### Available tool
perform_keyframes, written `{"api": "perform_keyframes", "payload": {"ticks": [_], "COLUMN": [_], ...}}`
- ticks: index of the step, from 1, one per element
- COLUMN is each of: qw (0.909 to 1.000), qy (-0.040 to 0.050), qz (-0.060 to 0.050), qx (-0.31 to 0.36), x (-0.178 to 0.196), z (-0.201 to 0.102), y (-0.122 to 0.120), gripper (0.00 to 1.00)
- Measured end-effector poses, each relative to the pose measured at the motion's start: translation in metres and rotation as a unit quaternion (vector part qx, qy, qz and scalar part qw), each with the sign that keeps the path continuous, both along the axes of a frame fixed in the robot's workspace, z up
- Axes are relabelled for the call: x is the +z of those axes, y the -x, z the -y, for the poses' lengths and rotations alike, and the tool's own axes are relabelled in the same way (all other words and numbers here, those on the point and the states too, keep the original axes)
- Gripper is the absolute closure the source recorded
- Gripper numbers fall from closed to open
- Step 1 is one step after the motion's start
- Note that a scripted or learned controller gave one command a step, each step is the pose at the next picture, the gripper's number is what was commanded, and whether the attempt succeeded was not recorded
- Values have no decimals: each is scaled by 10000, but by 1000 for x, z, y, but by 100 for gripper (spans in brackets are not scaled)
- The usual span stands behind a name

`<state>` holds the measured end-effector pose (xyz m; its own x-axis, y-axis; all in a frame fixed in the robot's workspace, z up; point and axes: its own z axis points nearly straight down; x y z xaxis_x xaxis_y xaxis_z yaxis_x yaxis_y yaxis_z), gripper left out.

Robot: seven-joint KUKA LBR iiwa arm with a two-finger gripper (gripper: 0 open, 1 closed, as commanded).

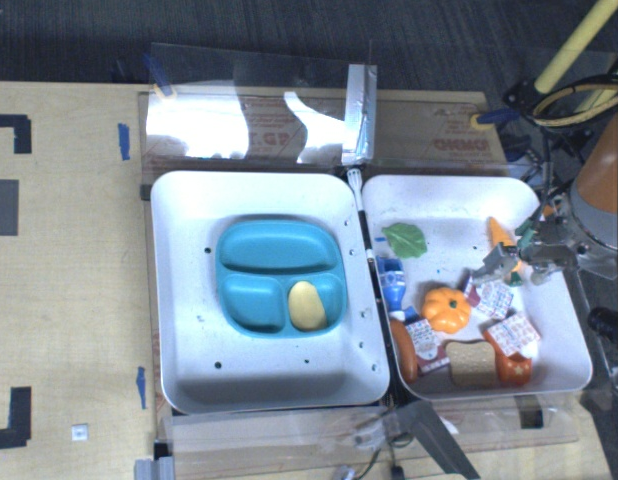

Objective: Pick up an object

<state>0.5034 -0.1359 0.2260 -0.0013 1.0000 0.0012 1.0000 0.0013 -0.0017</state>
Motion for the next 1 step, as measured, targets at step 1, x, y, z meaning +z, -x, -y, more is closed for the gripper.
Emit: {"api": "perform_keyframes", "payload": {"ticks": [1], "qw": [9992], "qy": [-8], "qz": [-38], "qx": [410], "x": [-105], "z": [-47], "y": [-3], "gripper": [0]}}
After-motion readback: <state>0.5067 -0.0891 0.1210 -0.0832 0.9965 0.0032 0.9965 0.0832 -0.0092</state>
